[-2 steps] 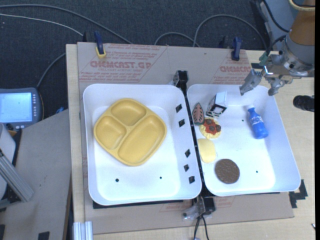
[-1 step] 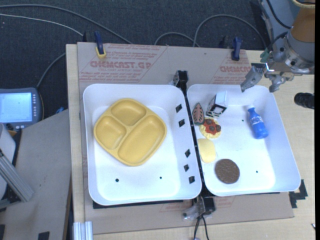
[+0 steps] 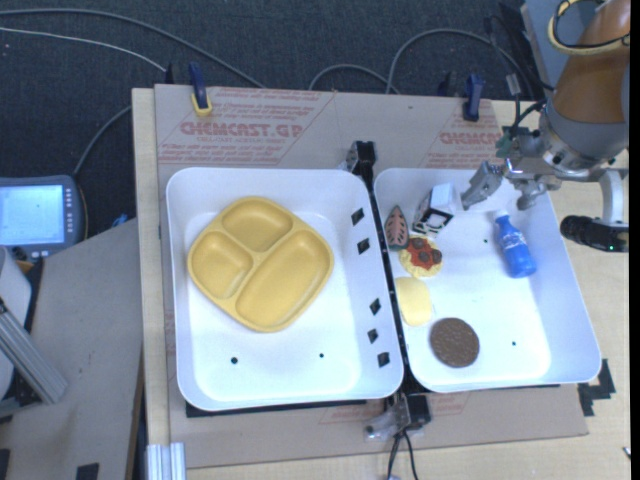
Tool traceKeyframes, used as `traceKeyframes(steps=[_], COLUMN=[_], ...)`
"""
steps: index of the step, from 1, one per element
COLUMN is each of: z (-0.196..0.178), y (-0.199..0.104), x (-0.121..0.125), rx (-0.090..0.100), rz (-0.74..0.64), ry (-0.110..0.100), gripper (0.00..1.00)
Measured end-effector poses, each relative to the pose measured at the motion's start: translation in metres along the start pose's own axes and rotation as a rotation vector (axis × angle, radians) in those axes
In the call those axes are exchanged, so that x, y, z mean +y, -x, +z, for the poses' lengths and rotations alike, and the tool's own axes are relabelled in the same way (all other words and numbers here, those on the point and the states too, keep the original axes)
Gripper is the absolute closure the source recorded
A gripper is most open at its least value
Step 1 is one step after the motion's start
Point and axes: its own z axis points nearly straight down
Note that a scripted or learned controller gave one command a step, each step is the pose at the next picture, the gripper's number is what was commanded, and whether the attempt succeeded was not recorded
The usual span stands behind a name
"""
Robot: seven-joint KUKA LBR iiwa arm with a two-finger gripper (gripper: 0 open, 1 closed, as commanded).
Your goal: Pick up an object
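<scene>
Tool (image 3: 505,186) poised above right bin, fingers spread, empty; blue bottle (image 3: 514,245) just below it, long axis running near-to-far.

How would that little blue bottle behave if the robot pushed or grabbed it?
The blue bottle lies on its side in the right bin, so a sideways push would probably roll it. It looks like small, smooth plastic, likely light and perhaps slippery between the fingers.
</scene>
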Motion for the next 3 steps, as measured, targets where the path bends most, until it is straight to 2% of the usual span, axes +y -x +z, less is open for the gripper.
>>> traceKeyframes(steps=[2,3], z=[0.125,0.110], y=[0.004,0.004], x=[0.001,0.003], rx=[0.000,-0.001], rz=[0.001,0.001], ry=[-0.001,0.007], gripper=[0.00,1.00])
